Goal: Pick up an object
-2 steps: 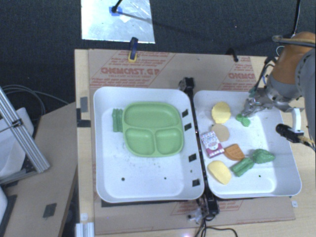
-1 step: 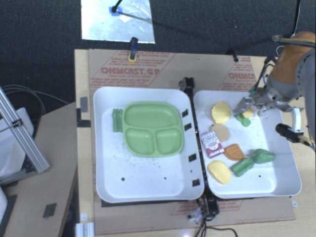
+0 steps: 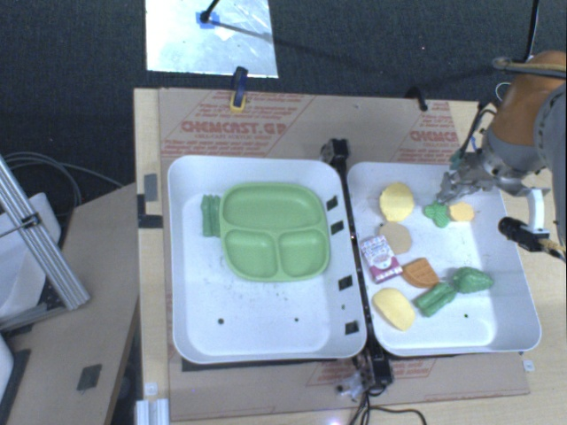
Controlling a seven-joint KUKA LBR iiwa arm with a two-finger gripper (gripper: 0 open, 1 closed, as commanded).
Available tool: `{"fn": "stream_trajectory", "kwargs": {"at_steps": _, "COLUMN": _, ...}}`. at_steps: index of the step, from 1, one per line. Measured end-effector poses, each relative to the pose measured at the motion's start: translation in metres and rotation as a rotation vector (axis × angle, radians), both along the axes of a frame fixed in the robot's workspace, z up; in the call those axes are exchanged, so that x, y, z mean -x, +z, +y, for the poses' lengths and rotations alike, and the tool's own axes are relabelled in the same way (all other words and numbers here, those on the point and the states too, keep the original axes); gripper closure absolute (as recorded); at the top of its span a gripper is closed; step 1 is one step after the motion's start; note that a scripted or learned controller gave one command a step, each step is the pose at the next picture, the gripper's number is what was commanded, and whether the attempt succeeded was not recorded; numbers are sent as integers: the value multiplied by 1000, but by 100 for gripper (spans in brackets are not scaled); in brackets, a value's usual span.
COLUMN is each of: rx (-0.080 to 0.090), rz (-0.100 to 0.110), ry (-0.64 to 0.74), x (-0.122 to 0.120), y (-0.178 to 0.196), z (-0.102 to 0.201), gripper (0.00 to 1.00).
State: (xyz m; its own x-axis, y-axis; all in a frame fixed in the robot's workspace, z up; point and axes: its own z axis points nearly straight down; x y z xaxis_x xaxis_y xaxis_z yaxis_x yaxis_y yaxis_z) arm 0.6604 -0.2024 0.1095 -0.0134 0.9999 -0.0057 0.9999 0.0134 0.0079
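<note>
I am reaching in from the right edge, my grey arm (image 3: 532, 140) with its orange band angled down over the far part of the right bin (image 3: 523, 326). My gripper (image 3: 456, 187) is hanging low just above a small green piece (image 3: 436, 213) and a small yellow piece (image 3: 462, 212) lying side by side near the bin's far wall; whether I am touching either one I cannot tell, and whether my hand is apart or together is too small and blurred to make out.

Other toys are crowding the same bin. A round yellow piece (image 3: 397, 201) is lying just left of the green one, a tan disc (image 3: 396, 236) nearer the camera, then a pink-and-white packet (image 3: 378, 258) against the bin's left wall. An orange wedge (image 3: 420, 273) is sitting beside the packet, a long green vegetable shape (image 3: 450, 291) is lying right of it, and another yellow lump (image 3: 393, 308) is resting toward the near edge.

The left bin (image 3: 190, 326) is holding a green divided tray (image 3: 273, 231) with a green strip (image 3: 210, 215) just beside its left edge.
</note>
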Motion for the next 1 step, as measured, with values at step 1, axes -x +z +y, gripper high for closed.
{"fn": "stream_trajectory", "kwargs": {"at_steps": 1, "rx": -1, "rz": 1, "ry": 2, "x": 0, "y": -1, "z": 0, "gripper": 0}}
